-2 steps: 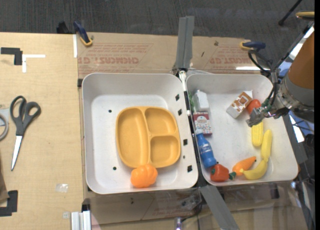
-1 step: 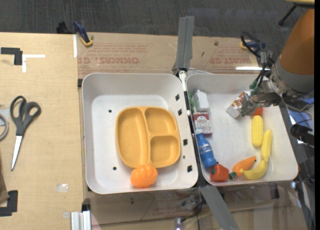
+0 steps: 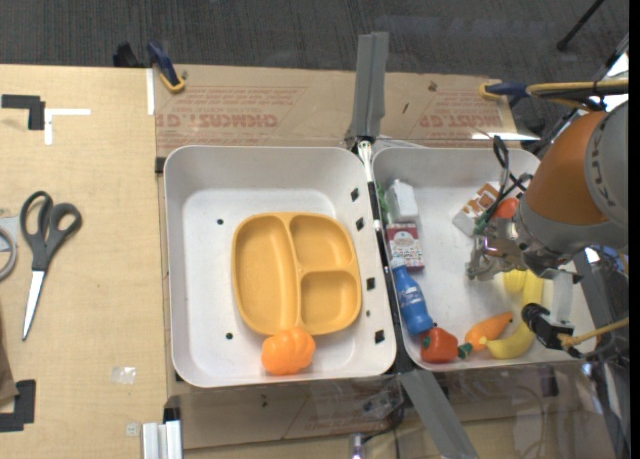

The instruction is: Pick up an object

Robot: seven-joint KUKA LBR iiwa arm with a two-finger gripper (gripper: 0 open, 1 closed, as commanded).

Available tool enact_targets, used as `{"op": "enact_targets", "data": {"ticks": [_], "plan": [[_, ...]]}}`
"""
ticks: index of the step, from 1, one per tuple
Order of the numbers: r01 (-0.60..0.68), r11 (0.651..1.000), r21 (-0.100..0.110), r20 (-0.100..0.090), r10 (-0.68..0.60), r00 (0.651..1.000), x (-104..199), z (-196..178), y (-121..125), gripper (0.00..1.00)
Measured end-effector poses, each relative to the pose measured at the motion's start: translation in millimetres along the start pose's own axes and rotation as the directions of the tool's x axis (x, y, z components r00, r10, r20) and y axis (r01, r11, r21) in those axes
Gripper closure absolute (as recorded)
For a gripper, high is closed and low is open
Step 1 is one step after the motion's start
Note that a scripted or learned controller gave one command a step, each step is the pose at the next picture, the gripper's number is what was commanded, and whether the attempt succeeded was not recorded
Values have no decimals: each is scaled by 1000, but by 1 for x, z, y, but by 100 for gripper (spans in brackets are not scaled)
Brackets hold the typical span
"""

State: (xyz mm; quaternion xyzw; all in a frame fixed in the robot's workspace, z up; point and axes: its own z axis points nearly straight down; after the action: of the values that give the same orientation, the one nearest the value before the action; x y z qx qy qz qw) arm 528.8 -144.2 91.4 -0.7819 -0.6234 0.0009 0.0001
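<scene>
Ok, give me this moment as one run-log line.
arm: over right bin | hand: low in the bin, near yellow item | grasp: none visible | left bin: orange tray, orange fruit

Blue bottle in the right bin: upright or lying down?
Lying down: the bottle stretches flat along the bin's left wall.

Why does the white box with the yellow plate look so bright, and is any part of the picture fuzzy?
In the camera view, light from above bounces off the left bin, so its walls look glowing white, and the yellow divided plate casts barely any shadow. The right bin sits partly shaded under the arm. The tool and the small things around it look a bit soft and hard to make out.
</scene>
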Motion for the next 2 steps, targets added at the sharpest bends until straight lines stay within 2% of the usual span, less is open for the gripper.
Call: {"op": "enact_targets", "data": {"ticks": [1, 2], "plan": [[-374, 927, 1, -2, 374, 927, -43, -1, 19, 100], [-552, 834, 4, 2, 552, 834, 45, 1, 6, 100]]}}
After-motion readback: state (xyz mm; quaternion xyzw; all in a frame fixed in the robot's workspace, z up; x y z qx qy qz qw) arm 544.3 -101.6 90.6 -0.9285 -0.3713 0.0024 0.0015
